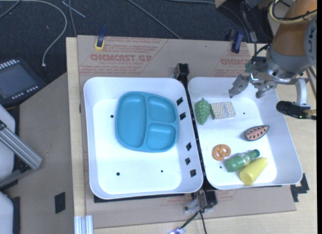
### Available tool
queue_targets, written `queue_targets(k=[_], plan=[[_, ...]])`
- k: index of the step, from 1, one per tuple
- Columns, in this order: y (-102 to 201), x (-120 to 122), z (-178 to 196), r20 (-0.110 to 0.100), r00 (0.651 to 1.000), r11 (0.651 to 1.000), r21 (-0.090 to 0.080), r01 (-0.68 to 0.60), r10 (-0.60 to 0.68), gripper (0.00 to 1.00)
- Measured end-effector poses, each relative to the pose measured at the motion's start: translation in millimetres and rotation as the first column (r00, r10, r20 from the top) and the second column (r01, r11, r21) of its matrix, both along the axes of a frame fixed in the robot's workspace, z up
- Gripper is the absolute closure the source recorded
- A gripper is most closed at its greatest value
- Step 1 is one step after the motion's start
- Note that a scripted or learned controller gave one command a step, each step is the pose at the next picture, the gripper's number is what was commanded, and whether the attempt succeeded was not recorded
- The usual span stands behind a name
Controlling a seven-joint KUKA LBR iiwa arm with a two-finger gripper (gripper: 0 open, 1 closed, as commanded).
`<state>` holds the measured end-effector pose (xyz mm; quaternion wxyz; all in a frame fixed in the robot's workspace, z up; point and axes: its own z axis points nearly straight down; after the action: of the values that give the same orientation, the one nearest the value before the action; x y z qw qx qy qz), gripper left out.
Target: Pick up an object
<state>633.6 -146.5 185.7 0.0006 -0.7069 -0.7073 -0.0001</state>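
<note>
blue tray (146,122), yellow bottle (253,170), green bottle (240,160)

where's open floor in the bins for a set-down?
Left bin: bare along the front and left of the blue divided plate. Right bin: small patch between sponge, pretzel and watermelon slice. Crowded at front: green bottle, yellow bottle.
</note>
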Motion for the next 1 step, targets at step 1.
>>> queue_targets(k=[1], plan=[[-3.3,5.6,-60.0,-0.006,1.000,1.000,0.000,0.000,0.000,0.00]])
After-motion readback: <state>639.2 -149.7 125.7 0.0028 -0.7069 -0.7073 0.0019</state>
